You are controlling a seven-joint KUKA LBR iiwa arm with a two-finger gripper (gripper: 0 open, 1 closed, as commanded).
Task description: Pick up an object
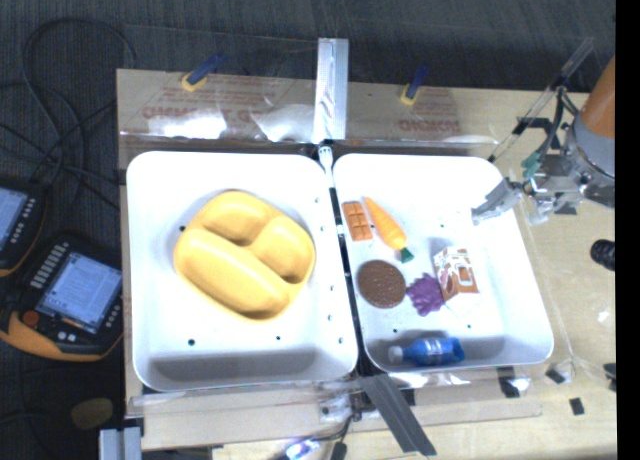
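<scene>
Plainly, the pick has hardly begun. The claw (497,203) hangs at the upper right rim of the right bin (535,293), reaching in from the bench edge, and nothing sits between its fingers; whether they are spread or pressed together I cannot tell, since they show as a pale blur against the white wall.

Every candidate lies to the claw's left and nearer the camera. Closest is the small printed packet (458,272), just below and a little left of the claw, with the purple grape bunch (425,295) touching its left side. Further left are the brown round cookie (380,283), the carrot (386,228) lying slantwise, and the orange wafer (356,220) against the divider. The blue bottle (428,351) rests on its side at the near wall, well apart from the claw. Far to the left, in the left bin (150,348), sits the big yellow bread-like lump (243,253).

What is left, as I judge it: choosing a target, descending, closing and lifting, which is nearly all of the job
</scene>
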